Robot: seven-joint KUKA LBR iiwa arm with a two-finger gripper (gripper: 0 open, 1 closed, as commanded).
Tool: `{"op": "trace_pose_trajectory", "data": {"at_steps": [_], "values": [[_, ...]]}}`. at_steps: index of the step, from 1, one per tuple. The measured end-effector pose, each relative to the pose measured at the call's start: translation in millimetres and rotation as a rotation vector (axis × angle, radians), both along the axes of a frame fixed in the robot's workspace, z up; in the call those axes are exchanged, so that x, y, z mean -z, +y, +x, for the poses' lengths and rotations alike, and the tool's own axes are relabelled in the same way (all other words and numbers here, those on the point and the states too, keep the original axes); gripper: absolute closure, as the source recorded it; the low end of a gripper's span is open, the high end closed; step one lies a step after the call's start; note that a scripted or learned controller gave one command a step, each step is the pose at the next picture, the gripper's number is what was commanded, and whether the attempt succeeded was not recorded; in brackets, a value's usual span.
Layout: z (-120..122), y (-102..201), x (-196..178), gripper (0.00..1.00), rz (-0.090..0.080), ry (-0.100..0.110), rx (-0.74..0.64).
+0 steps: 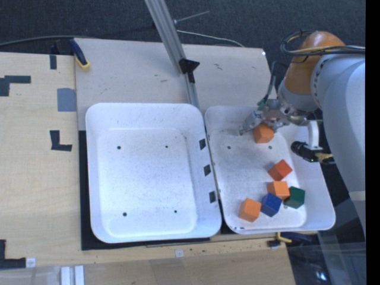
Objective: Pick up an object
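My gripper (259, 123) hangs over the back of the right bin (228, 159), reaching in from the right. An orange block (263, 135) sits directly under its tip, partly covered by it. I cannot make out whether the block is gripped or merely lies beneath. Further forward in the same bin are several more blocks: a red-orange one (280, 170), an orange one (278, 189), a green one (294, 197), a blue one (271, 205) and another orange one (250, 209).
The left bin (98, 159) stands beside the right one, their rims touching. A slanted metal pole (169, 34) rises behind the bins. The grey arm (341, 111) covers the right bin's far right side.
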State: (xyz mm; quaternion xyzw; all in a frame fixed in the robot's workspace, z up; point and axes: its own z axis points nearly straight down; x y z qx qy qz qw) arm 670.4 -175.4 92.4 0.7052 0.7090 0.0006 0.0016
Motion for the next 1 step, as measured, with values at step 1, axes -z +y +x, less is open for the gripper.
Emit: {"op": "trace_pose_trajectory", "data": {"at_steps": [1], "values": [[-2.4, -1.4, -9.4, 1.0, -0.002, 0.005, 0.002]]}}
